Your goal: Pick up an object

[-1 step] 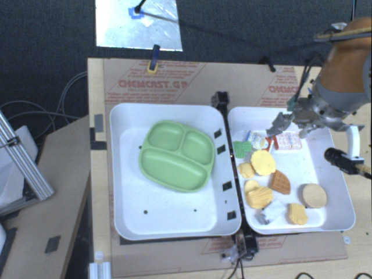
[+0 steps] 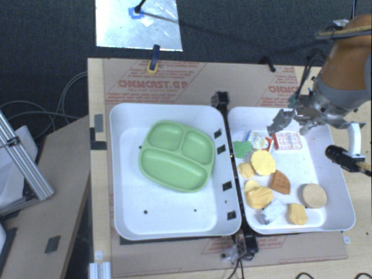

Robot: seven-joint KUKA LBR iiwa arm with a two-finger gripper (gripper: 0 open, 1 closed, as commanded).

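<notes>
The right bin [image 2: 337,173] holds several toy foods. Among them are a red-and-white packet [image 2: 289,140], a blue-and-white packet [image 2: 256,138], a green piece [image 2: 242,149] and a round yellow piece [image 2: 263,163]. There are also a brown wedge [image 2: 280,182], a tan round biscuit [image 2: 314,195] and yellow pieces [image 2: 258,196] near the front. My gripper [image 2: 292,125] hangs over the bin's back part, just above the red-and-white packet. Its fingers are spread, one [image 2: 279,122] to the left and one [image 2: 306,127] to the right, with nothing held between them.
The left bin [image 2: 133,214] bears a green divided plate [image 2: 177,156]. A black divider with clips [image 2: 229,156] runs between the bins. A whitish crumpled item [image 2: 268,215] lies at the right bin's front. The arm's dark fitting [image 2: 343,156] overhangs the right rim.
</notes>
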